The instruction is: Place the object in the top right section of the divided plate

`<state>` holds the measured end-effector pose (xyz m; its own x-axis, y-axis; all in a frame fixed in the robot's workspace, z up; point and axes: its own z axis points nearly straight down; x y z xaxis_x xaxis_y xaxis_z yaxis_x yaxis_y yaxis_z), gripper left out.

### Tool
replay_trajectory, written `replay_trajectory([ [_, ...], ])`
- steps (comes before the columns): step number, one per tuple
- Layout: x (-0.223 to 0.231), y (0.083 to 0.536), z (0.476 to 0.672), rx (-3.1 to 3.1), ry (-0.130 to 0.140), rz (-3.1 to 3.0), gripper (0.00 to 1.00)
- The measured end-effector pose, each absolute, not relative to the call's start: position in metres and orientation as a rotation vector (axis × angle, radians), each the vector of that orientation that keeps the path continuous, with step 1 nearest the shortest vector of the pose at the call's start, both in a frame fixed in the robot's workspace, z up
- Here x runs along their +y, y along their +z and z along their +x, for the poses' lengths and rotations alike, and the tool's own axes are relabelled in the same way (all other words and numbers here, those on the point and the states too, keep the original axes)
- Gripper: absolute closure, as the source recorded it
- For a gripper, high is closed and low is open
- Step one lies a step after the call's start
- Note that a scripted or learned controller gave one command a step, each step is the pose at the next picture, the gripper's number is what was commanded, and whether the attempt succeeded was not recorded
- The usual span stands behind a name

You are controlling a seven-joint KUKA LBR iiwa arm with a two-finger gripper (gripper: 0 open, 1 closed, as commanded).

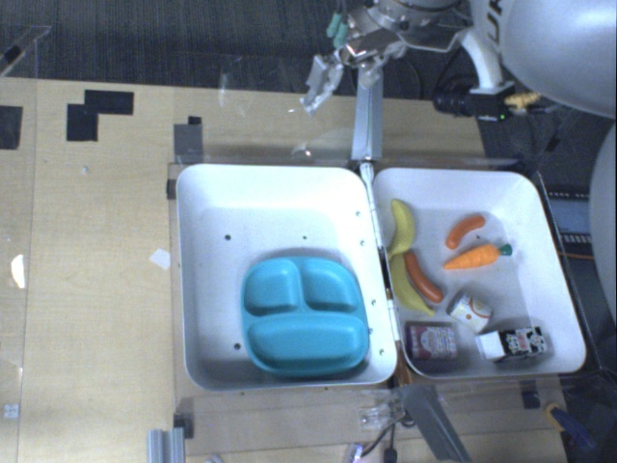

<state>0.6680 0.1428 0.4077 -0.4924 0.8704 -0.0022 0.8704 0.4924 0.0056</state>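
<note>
A blue divided plate (pixel 304 318) lies in the left white bin (pixel 207 258), with two small sections along its far side and one long section in front; the far right section (pixel 333 285) holds nothing. My gripper (pixel 344 73) hangs high above the far edge of the bins, over the bench behind the divider. Its fingers (pixel 319 83) are spread, open, with nothing between them. The right bin (pixel 540 258) holds a yellow banana (pixel 403 228), a long sausage (pixel 424 276), a small red sausage (pixel 466 228) and a toy carrot (pixel 474 257).
Nearer the front of the right bin sit a small white can (pixel 469 309), a dark maroon packet (pixel 431 340) and a black-and-white carton (pixel 516 343). A grey upright post (pixel 364 123) stands behind the wall shared by the two bins.
</note>
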Motion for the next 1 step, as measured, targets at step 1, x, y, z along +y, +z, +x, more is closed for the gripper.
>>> replay_trajectory([
  [1, 0.2021, 0.4378, 0.6688, 2.832, 0.01, 1.342, 0.0],
])
